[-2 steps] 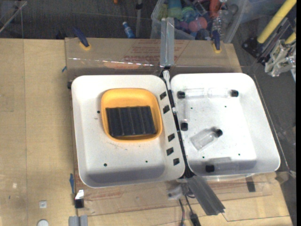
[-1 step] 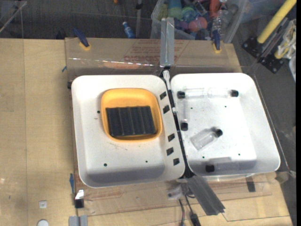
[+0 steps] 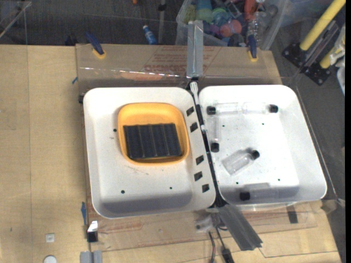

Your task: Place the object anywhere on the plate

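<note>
the gripper's state cannot be told. a dark ribbed block (image 3: 152, 140) lies flat on the orange plate (image 3: 153, 109) in the left bin (image 3: 104, 158). a clear vial (image 3: 238, 161) lies in the right bin (image 3: 288, 147) on the counter (image 3: 38, 147).

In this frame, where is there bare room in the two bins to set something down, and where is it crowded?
Left bin: bare floor in front of the orange plate and in a strip on its left. The dark ridged block covers most of the plate. Right bin: crowded with clear bottles, one mid-floor and one along the back wall; its right side is barest.
</note>
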You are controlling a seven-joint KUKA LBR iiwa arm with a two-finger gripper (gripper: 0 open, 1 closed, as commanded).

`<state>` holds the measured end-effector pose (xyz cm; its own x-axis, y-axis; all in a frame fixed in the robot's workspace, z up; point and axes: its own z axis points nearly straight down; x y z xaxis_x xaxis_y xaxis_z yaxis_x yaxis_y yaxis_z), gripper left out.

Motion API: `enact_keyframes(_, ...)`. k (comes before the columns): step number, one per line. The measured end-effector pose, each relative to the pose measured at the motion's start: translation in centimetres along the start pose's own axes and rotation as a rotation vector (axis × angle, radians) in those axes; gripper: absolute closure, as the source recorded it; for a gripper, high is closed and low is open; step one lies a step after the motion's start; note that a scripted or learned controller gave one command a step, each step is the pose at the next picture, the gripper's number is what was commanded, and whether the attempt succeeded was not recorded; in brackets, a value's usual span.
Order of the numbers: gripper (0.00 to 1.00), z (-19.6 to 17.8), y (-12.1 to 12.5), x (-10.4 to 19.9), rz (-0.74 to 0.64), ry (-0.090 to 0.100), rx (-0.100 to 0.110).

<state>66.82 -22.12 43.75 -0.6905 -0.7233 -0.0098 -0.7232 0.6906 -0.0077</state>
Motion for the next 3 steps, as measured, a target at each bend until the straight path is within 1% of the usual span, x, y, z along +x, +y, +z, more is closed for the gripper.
enact_keyframes(1, 1.0, 0.05, 0.0, 0.0, -0.289, 0.0, -0.001)
enact_keyframes(3, 1.0, 0.13, 0.02, 0.01, -0.93, -0.001, -0.005)
